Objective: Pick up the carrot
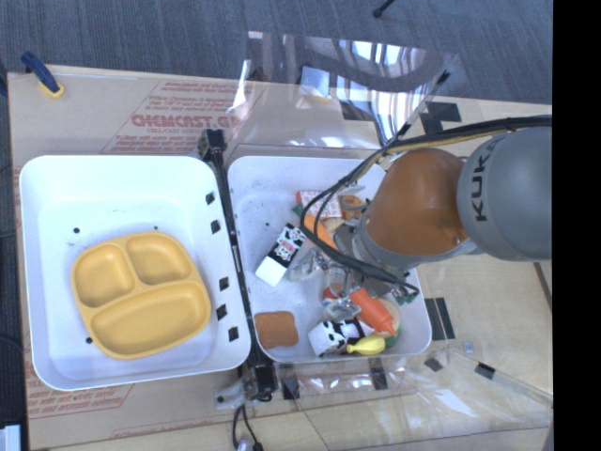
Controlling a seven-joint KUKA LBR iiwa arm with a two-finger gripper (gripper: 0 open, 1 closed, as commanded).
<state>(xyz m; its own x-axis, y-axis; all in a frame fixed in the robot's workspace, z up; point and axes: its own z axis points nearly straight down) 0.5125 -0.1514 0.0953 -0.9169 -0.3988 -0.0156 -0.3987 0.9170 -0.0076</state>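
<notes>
The carrot [377, 314], orange with a reddish end, lies near the front right of the right bin [246, 216], next to a yellow banana [367, 346]. My gripper [344, 286] hangs below the orange wrist band, just left of and above the carrot's upper end. The wrist hides most of the gripper and whether it touches the carrot.
In the right bin are a cow-patterned carton [285, 250], a brown cookie [276, 329], a small black-and-white toy [329, 336] and a red packet [311, 198] at the back. The left bin [56, 186] holds a yellow divided plate [141, 294]. Cables loop over the right bin.
</notes>
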